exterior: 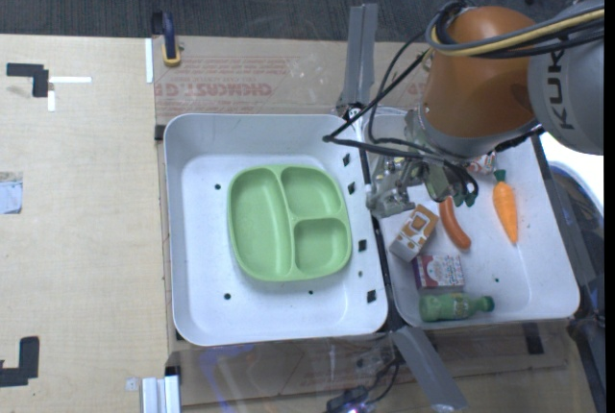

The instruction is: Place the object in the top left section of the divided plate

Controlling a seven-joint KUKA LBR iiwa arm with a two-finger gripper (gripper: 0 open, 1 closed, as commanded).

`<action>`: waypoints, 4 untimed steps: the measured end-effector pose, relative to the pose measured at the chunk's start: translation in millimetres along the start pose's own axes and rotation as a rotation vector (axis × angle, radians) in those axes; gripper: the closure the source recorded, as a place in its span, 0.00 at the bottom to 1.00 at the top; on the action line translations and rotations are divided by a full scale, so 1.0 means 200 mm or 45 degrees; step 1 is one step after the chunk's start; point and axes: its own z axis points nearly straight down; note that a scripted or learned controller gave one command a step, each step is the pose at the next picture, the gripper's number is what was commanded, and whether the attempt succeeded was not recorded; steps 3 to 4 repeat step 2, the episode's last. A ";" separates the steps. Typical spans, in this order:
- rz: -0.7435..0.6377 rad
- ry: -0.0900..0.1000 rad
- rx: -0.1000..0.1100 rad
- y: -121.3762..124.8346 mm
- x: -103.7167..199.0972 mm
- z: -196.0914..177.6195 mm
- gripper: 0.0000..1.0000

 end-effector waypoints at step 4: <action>0.428 -0.002 0.000 0.16 -0.20 -0.04 1.00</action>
